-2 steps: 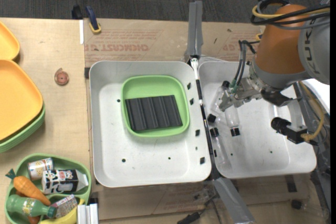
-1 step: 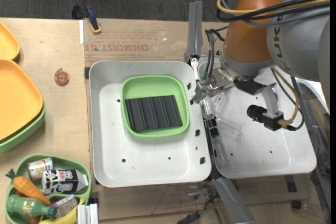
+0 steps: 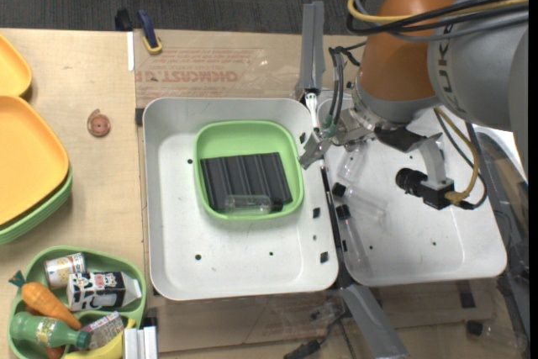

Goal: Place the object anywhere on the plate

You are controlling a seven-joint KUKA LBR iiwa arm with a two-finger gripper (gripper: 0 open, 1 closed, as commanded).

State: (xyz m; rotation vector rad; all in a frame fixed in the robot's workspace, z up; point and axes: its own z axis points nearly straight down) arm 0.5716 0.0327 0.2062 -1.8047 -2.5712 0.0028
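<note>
Nearest us, the left bin [image 3: 168, 265] bears a green plate [image 3: 206, 143]. On it we see a dark ribbed block [image 3: 244, 176] lying flat, with a small clear piece [image 3: 248, 203] at its near edge. Just past the plate's right rim, the gripper [image 3: 318, 145] hangs over the bins' shared edge; we cannot tell its state.
</note>
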